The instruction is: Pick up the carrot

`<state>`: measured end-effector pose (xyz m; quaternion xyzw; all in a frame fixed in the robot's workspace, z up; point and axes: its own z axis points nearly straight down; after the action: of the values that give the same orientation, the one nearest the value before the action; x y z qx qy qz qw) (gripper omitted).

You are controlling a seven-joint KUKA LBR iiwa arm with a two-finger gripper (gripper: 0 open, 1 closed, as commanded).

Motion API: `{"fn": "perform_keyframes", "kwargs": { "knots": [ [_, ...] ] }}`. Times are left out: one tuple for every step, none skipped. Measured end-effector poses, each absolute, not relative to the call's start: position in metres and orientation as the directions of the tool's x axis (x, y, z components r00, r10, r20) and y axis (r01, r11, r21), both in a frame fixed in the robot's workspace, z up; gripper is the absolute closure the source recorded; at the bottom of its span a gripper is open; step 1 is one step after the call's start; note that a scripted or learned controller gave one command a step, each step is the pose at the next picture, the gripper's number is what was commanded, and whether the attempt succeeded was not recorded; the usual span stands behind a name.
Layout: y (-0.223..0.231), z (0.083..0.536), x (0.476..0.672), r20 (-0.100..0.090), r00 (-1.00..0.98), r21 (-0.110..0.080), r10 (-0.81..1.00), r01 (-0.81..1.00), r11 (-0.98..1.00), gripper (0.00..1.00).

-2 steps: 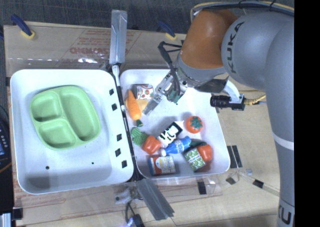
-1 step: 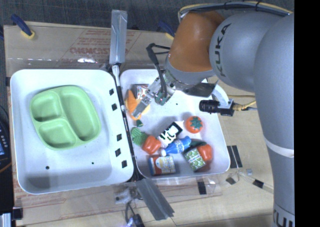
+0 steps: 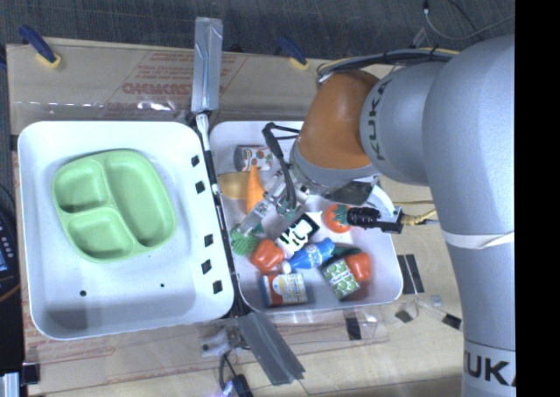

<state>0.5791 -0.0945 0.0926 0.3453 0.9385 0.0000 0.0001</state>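
The carrot [image 3: 255, 188] is a slim orange piece lying in the left part of the right bin [image 3: 385, 286], pointing up and away, with what looks like its green top [image 3: 241, 239] lower down. My gripper [image 3: 269, 212] reaches in from the right and hangs right over the carrot's lower end, just right of it. The grey wrist and orange band [image 3: 337, 124] hide the middle of the bin. I cannot make out whether anything is held.
Around the carrot the right bin holds a small can [image 3: 253, 157], a yellow piece [image 3: 232, 184], an orange-red fruit [image 3: 267, 256], a blue bottle [image 3: 311, 255], a red tomato [image 3: 337, 218], a green packet [image 3: 343, 275] and a jar [image 3: 284, 289]. The left bin [image 3: 44, 299] holds a green divided tray [image 3: 109, 203].
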Motion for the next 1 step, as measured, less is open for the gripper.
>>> {"fn": "perform_keyframes", "kwargs": {
  "knots": [
    [-0.0936,0.1028,0.5795,0.001,-0.765,0.000,0.644,0.644,0.765,1.00]
  ]
}}
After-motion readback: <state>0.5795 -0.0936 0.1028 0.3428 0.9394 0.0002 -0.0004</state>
